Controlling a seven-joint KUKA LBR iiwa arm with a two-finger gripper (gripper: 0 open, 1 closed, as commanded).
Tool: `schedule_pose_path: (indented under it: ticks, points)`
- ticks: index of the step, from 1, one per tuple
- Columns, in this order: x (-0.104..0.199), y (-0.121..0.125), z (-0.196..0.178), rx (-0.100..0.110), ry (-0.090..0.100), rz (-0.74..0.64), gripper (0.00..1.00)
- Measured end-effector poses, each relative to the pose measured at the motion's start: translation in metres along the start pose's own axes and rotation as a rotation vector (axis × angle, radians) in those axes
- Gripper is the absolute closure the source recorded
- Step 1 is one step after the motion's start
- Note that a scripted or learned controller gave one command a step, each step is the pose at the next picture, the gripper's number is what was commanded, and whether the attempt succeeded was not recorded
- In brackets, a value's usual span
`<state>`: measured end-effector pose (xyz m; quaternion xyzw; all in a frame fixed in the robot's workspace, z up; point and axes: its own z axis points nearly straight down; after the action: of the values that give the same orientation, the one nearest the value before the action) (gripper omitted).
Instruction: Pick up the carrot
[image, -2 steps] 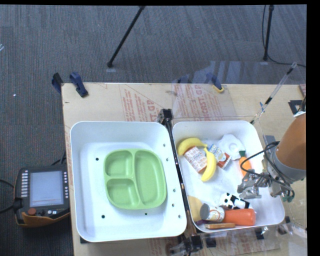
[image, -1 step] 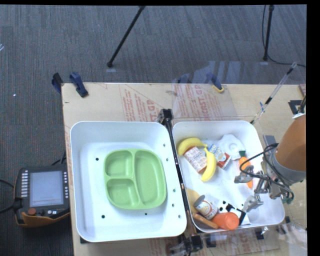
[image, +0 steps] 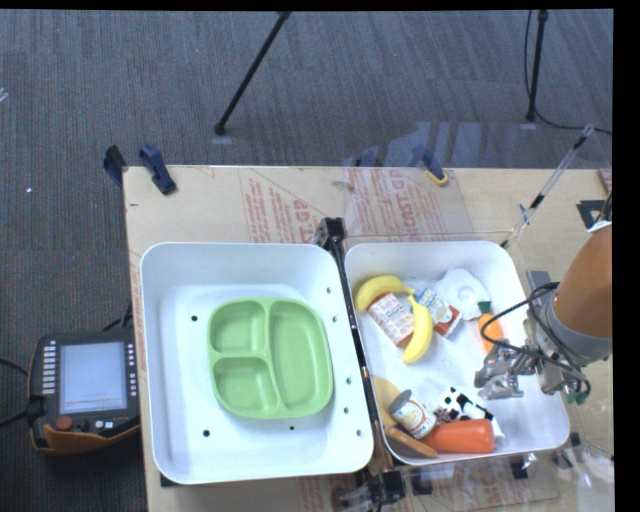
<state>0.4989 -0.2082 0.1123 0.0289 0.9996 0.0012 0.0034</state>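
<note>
The claw (image: 505, 378) hangs low over the right bin (image: 520, 265), and I cannot tell how it is set. The carrot (image: 489, 328) lies just behind the claw, partly hidden, maybe touching it. A banana (image: 415, 322) sits to its left. A bigger orange thing (image: 460, 436) lies in front. The green plate (image: 270, 357) is far left, in the other bin (image: 160, 300).

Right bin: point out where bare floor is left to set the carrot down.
Right bin: one bare patch mid-floor, between the banana, the gripper and the carrot. Its back and front edges are crowded. The green tray has open compartments.
</note>
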Motion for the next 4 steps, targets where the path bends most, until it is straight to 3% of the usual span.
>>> schedule_pose_path:
  ticks: [1, 2, 3, 4]
  points:
    - [-0.003, 0.000, -0.002, 0.002, -0.009, -0.001, 0.00]
    - [-0.012, -0.005, 0.022, 0.003, -0.004, 0.246, 0.00]
    - [-0.013, -0.003, 0.013, 0.002, -0.003, 0.241, 1.00]
    - [-0.017, 0.026, -0.125, 0.003, -0.005, 0.693, 1.00]
